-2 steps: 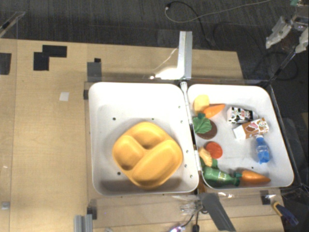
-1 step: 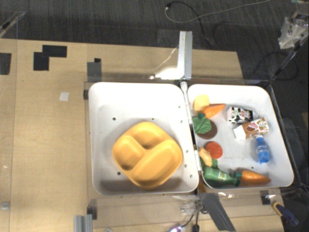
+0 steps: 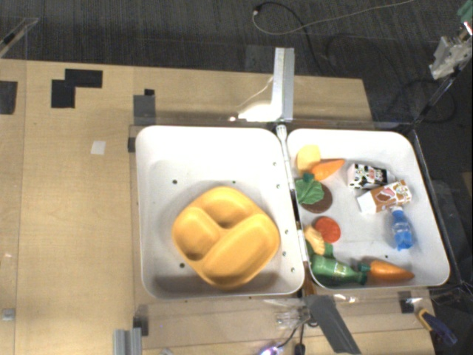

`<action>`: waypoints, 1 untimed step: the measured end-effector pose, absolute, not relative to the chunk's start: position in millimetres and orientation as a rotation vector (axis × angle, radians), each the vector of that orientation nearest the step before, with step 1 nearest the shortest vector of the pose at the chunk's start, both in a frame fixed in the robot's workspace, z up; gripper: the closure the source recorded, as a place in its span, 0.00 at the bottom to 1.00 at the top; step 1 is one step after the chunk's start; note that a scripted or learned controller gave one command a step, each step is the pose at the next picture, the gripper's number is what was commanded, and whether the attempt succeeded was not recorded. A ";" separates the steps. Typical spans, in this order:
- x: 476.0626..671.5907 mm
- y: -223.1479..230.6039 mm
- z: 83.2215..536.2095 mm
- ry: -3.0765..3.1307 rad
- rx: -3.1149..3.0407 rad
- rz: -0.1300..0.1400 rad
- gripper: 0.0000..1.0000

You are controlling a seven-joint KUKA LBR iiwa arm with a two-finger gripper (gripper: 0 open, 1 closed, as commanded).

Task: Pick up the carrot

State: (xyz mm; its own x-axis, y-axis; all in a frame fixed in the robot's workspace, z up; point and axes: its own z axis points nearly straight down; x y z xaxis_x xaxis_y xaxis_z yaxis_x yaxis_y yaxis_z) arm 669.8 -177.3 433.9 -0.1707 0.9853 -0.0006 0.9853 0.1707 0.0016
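Observation:
An orange carrot [image 3: 387,272] lies along the front edge of the right bin [image 3: 423,198], its thick end touching a green bottle [image 3: 337,271]. A second orange, carrot-like piece [image 3: 328,168] rests at the back left of the same bin, beside a yellow block [image 3: 308,156]. My gripper [image 3: 449,55] shows as a pale grey shape at the view's upper right edge, high over the dark floor, well behind and to the right of the bin and far from both orange pieces. Nothing hangs from it that I can see.
The right bin also holds a green leafy piece on a brown disc [image 3: 313,194], a red tomato [image 3: 328,230], a blue bottle [image 3: 400,229] and two small cartons [image 3: 378,186]. A large yellow sectioned dish [image 3: 225,235] sits in the left bin [image 3: 162,168]. A metal post [image 3: 284,87] stands behind the divider.

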 end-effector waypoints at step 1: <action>669.8 -177.2 434.0 2.403 2.021 0.001 0.00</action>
State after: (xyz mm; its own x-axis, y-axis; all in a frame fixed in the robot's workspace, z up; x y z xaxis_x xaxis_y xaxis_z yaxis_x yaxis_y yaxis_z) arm 669.8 -177.2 434.0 -0.1710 0.9853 -0.0009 0.9853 0.1710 0.0017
